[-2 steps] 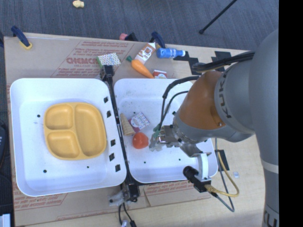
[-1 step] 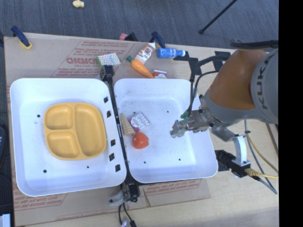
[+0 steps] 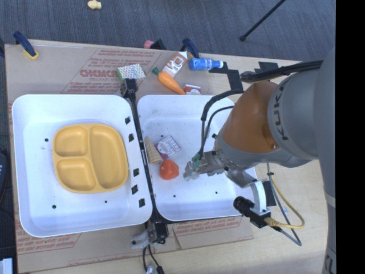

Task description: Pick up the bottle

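The jaws point(image 3: 191, 169) are hovering low in the right bin point(image 3: 188, 104), beside a red tomato point(image 3: 169, 169); whether they are parted cannot be told, and nothing is showing between them. The bottle point(image 3: 204, 64) is lying well beyond them on the table point(image 3: 85, 67), outside both bins, so any grasp here would probably miss it.

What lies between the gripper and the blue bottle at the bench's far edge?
In the camera view, from the gripper toward the blue bottle: bare floor of the right bin, its far rim, then a small red-and-white packet.

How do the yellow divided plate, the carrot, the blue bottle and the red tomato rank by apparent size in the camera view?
1. Yellow divided plate
2. Carrot and blue bottle, too alike to rank
3. Red tomato
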Controlling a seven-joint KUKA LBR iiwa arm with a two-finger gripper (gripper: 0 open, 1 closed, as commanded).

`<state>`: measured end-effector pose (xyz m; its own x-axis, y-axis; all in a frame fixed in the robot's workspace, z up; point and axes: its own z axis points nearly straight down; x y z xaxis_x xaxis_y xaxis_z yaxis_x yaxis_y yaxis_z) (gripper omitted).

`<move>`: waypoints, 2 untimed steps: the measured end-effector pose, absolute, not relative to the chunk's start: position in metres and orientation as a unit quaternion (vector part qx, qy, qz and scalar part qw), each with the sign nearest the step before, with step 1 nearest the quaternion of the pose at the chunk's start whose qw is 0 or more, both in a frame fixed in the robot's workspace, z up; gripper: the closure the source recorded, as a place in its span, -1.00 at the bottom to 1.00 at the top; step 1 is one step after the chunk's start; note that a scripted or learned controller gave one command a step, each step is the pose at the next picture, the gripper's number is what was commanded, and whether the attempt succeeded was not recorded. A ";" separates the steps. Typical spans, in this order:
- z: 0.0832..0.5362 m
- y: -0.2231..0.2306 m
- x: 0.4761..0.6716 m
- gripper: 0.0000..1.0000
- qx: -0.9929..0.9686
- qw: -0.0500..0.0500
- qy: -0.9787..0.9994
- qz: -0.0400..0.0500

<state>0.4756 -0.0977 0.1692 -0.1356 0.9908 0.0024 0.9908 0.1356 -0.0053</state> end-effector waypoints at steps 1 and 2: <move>0.192 -0.082 0.477 1.00 -0.479 0.000 -0.878 0.000; 0.191 -0.027 0.476 1.00 -0.422 0.002 -0.907 0.001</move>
